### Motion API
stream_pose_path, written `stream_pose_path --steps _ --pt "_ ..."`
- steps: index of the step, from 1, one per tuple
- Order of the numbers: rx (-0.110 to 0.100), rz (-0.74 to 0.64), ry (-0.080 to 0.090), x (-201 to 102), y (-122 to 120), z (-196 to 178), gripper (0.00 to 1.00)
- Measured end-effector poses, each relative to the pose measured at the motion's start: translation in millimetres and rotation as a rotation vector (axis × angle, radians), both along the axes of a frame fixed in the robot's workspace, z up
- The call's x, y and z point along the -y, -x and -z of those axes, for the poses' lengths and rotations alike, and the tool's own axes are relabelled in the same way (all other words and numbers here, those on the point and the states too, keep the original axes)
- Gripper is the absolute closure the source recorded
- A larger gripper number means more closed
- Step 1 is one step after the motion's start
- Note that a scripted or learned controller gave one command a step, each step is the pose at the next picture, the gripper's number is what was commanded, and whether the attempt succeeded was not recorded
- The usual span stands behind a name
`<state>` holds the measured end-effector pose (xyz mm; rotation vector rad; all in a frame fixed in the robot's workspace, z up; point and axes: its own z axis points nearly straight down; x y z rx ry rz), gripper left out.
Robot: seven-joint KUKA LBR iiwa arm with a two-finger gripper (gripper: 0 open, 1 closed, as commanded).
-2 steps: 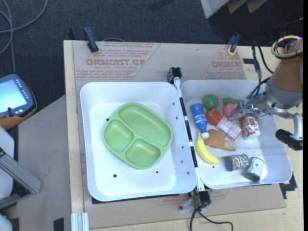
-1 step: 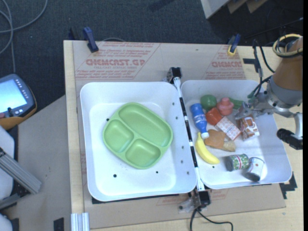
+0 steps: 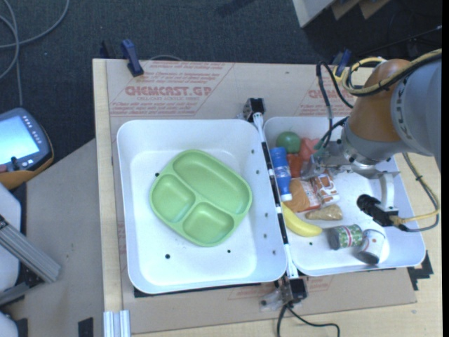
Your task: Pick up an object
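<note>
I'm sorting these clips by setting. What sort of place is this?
Probably a robotics lab's grasping bench: a robot arm reaches over two white bins, one holding toy food like a banana, with loose cables on dark carpet.

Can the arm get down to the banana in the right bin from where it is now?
Probably yes. The banana lies uncovered at the near left of the right bin, against the divider. The gripper hangs over the packets behind it, and nothing stands between them.

Robotics lab: clamped bench (image 3: 210, 83), loose cables (image 3: 21, 20).
</note>
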<state>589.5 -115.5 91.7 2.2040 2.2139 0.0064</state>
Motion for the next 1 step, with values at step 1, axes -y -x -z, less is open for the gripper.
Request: stream_pose_path --steps 1 --pt "-0.004 -0.005 -0.011 -82.0 -7.0 -99.7 1.00"
